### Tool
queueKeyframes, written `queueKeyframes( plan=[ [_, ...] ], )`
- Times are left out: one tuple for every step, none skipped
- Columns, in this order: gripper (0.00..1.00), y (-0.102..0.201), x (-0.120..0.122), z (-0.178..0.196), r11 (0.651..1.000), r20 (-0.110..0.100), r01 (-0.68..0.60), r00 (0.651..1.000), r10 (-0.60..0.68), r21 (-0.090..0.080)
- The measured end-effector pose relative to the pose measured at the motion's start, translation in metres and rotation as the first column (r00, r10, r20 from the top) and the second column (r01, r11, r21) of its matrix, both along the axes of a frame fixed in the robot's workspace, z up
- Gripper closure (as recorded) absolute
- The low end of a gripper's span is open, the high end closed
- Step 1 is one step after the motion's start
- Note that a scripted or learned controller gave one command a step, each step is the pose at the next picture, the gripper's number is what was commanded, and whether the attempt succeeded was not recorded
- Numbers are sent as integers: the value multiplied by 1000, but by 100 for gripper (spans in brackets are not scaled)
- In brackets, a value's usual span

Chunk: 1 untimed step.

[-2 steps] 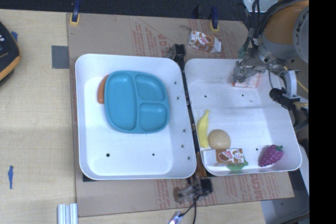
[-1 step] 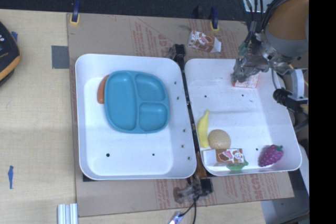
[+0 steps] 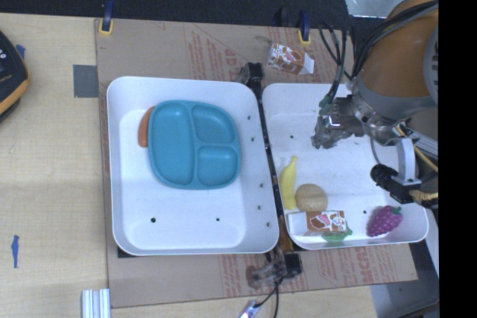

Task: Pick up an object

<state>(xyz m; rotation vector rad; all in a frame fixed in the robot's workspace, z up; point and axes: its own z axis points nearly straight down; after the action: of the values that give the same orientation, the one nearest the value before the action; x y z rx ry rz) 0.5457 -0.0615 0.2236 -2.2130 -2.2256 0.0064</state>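
Operator, you had no pick to count at this moment; judging by how things lay, the whole lift was left to do. Nearest you, along the front wall of the right bin [image 3: 339, 175], lay a small packet [image 3: 326, 221] with a green scrap [image 3: 337, 237] touching its front edge, and a bunch of purple grapes [image 3: 384, 220] in the bin's front right corner. Just behind the packet sat a brown round piece [image 3: 311, 197], and a yellow banana [image 3: 288, 179] lay beside it against the bin's left wall. All of them rested on the bin floor, apart from the tool.

Further back, over the bare middle of the right bin, hung the gripper [image 3: 326, 136], with nothing visibly in its grasp. Whether the pincer was released or clenched, you could not tell from this slant. My judgement: the banana and the brown piece were the closest candidates, both nearer you than the tool.

To the left of the right bin, the left bin [image 3: 186, 227] held a blue divided plate [image 3: 195, 145] with an orange piece [image 3: 143, 129] peeking out at its left edge.

Beyond the right bin's far wall, a second packet [image 3: 291, 59] lay on the cardboard sheet [image 3: 186, 48]. Both packets bore red and white print, and the cardboard carried faint reddish lettering; none of it was readable.
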Motion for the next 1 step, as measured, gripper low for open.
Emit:
queueKeyframes(
  plan=[
    [100, 25, -47, -32, 1000, 0, 2, 1000, -2, 0]
  ],
)
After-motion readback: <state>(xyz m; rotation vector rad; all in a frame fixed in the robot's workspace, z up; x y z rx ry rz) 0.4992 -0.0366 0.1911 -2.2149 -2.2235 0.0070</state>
